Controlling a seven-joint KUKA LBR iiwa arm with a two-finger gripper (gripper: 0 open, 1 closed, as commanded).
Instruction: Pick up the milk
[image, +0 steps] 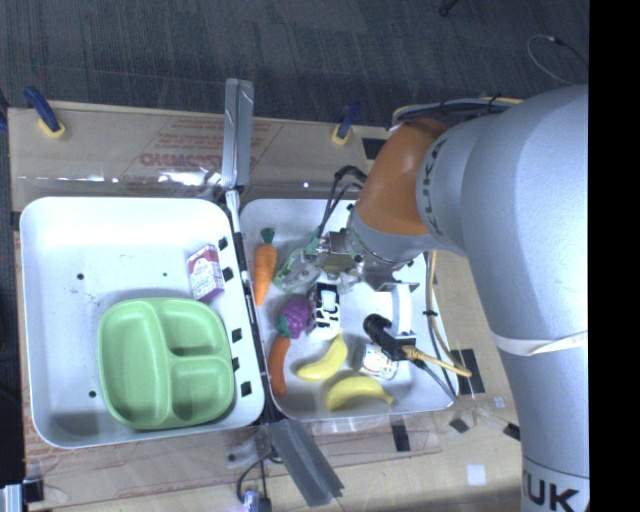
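The milk carton (204, 271) lay in the left bin (50, 230), just above the green tray (166, 362). The gripper (325, 255) hung over the right bin (425, 395), near two carrots (264, 270) and bananas (358, 391).

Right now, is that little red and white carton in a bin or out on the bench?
In a bin. The milk carton lies inside the left bin, just above the green tray, near the divider.
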